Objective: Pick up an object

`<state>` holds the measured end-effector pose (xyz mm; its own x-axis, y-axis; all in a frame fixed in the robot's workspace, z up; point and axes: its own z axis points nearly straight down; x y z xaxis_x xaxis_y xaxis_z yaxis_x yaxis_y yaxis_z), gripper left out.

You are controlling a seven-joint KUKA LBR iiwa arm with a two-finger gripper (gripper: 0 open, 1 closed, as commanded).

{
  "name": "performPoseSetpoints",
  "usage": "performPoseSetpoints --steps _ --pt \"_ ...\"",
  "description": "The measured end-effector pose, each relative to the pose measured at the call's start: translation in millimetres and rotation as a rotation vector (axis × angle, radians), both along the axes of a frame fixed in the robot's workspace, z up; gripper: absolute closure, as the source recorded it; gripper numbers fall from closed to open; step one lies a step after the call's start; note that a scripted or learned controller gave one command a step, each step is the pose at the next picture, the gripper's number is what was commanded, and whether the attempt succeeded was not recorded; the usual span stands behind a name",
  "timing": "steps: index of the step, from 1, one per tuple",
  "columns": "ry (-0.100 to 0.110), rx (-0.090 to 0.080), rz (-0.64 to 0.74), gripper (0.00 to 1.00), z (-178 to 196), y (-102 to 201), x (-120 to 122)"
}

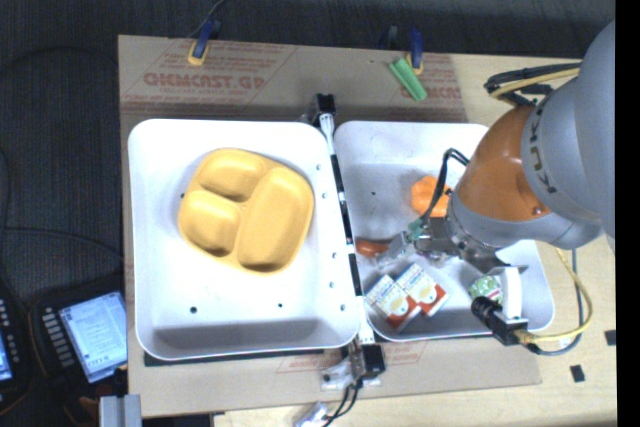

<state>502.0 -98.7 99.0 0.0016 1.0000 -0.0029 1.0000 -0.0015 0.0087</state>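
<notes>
The arm (585,140) is smooth grey with a broad orange band (500,177) above the wrist, dark lettering along its casing, and a black cable (447,177) looping beside it.

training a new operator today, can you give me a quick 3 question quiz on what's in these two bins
1. True or false: the yellow three-compartment tray lies in the right bin.
2. Which thing lies nearest the front wall of the right bin? A) the orange object B) the pair of small cartons C) the green clip
3. Fill in: the arm's hand is over the ____ bin.

Key: 1. False, it lies in the left bin. 2. B. 3. right
</notes>
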Motion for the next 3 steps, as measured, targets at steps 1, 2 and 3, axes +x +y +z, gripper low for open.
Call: performPoseSetpoints --steps 1,2,3 --pt "-0.008 -0.001 0.003 0.0 -10 -2 -13" --pt "0.004 0.001 0.001 0.0 -11 2 25" --pt "-0.001 0.0 0.001 1.0 0 2 26"
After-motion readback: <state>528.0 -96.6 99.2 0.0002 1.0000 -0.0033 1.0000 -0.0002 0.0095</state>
